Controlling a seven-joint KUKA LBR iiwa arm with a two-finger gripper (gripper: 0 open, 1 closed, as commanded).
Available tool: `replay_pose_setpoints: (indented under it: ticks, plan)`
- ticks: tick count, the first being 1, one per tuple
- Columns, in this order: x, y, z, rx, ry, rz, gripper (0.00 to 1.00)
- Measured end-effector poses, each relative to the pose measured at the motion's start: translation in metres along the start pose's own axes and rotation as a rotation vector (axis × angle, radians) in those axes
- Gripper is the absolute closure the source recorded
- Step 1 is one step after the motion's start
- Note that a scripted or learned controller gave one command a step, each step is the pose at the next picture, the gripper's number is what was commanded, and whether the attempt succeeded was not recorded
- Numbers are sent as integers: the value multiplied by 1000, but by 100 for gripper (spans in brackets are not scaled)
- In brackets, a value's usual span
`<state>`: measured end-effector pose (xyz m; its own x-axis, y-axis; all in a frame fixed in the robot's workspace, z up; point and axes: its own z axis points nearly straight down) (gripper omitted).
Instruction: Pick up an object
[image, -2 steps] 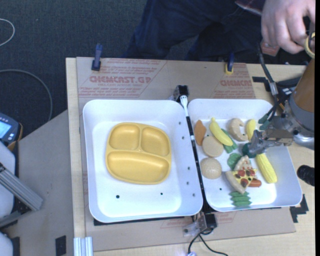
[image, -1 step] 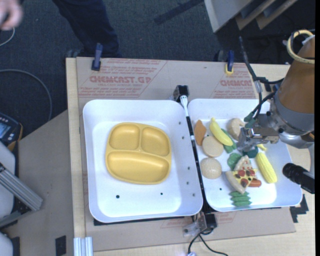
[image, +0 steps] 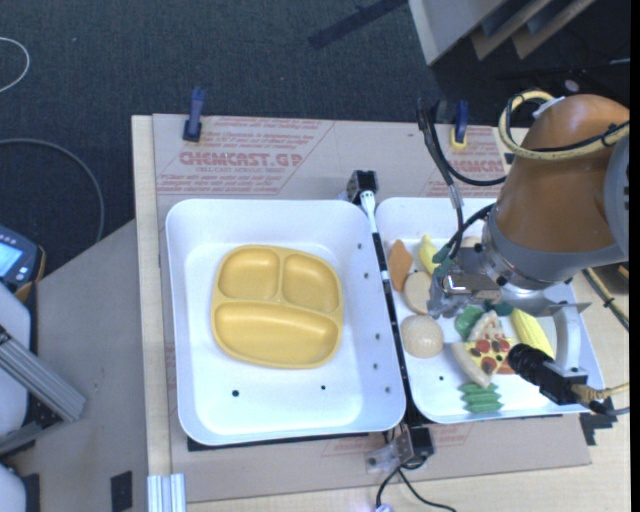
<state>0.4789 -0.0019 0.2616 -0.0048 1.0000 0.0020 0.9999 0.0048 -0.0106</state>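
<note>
The right bin (image: 430, 395) holds several toy foods: a pale round bun (image: 421, 336), a pizza slice (image: 483, 352), a yellow corn cob (image: 531, 331), a green pea pod (image: 481, 399), an orange piece (image: 400, 262) and a yellow piece (image: 429, 252). My gripper (image: 452, 289) hangs low over the middle of this bin, just above the bun and beside a green item (image: 468, 321). The wrist and orange band hide its fingertips.
The left bin (image: 190, 300) carries a yellow three-compartment plate (image: 277, 305). A black bar (image: 380, 270) runs between the bins. Cables loop over the right bin's far side. Blue clamps (image: 194, 113) hold the cardboard sheet at the back.
</note>
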Motion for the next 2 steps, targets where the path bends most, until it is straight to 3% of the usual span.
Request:
replay_pose_setpoints:
  ticks: [1,2]
  plan:
    - [60,0,40,2,0,-2,100]
    - [69,2,-87,-20,-1,2,100]
